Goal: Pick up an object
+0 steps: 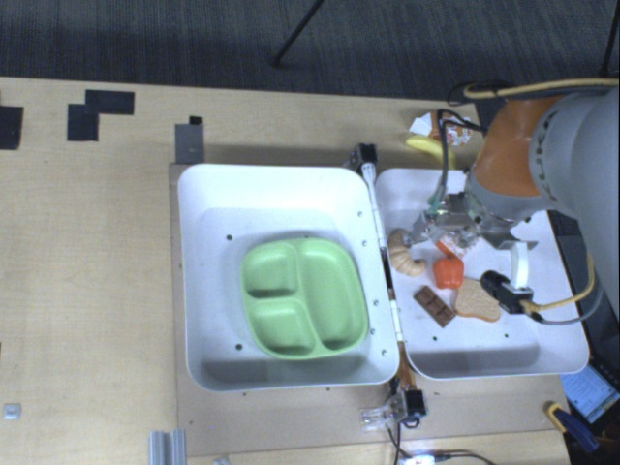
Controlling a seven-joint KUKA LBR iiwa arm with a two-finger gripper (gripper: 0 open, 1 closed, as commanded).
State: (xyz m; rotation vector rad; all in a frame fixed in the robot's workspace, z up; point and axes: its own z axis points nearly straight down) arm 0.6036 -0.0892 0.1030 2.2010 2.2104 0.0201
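A pale wooden bench [87, 289] fills the lower frame below dark carpet [145, 17]. The left bin [203, 260] holds a green divided plate [302, 296]. At right-centre, the right bin [552, 347] holds the toy food: croissant [400, 258], orange piece [448, 272], chocolate bar [435, 306], toast slice [477, 302]. The gripper [448, 229] hangs just above them (finger spread: I cannot tell).

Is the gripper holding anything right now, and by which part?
Cannot be told. The gripper sits low in the right bin just above the orange toy, but no object visibly sits in its grasp.
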